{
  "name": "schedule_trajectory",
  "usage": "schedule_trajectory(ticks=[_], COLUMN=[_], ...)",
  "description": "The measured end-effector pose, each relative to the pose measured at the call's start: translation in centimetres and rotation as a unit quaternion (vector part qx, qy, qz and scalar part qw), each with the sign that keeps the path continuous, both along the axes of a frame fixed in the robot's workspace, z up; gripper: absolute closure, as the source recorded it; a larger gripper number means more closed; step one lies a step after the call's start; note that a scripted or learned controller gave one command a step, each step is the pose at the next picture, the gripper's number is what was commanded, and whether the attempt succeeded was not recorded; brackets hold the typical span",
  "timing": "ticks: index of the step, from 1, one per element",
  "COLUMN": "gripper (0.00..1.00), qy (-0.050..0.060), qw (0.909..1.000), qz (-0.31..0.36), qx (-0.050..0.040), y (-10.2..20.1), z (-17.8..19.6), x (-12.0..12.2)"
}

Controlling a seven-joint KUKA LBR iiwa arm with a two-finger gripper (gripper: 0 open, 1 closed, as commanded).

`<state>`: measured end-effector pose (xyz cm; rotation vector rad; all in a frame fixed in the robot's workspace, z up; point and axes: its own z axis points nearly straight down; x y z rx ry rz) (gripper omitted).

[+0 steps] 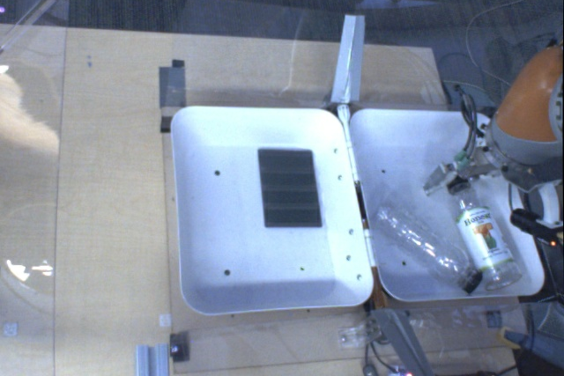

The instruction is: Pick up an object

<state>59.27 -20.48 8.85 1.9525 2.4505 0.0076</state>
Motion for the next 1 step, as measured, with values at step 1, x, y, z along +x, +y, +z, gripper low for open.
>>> schedule_trajectory(ticks=[1], gripper=[0.0], qy=[0.0], qw=[1.0], qz=[0.002], qx=[-0.0002], y=[0.08], z=[-0.11], x=[3.67])
